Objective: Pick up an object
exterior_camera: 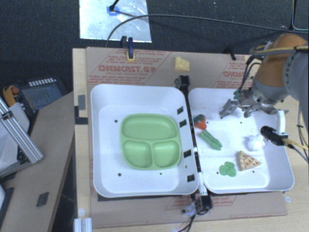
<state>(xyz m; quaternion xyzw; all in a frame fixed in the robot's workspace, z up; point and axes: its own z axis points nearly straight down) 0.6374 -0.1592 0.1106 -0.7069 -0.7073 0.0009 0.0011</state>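
Here we go: the arm (282, 64) reaches in from the right, its orange band sitting high over the far corner of the right bin (277, 180). The gripper (240, 106) hangs over the back part of that bin, and I can see its 2 fingers (228, 109) spread apart with nothing between them, so it's open and carrying nothing at all.

Now, what's on offer? 5 small things lie on the right bin's floor. There's a red and orange piece (200, 122) close to the divider, a long green pod (211, 139) just in front of it, a white lump (253, 141) further right, a pizza slice (248, 161) near the front, and a green broccoli-like piece (228, 168) beside that. The left bin (104, 110) holds a green divided tray (149, 141), well apart from the action.

From where I'm standing, everything lies nearer the front of the bin than the fingers do. The red and orange piece looks the closest candidate, sitting toward the divider and slightly forward of the fingertips. The green pod is next, with its long axis running diagonally from back-left to front-right, so I'd say the fingers would want to straddle it across that line. No contact with anything yet, and the pick hasn't started.
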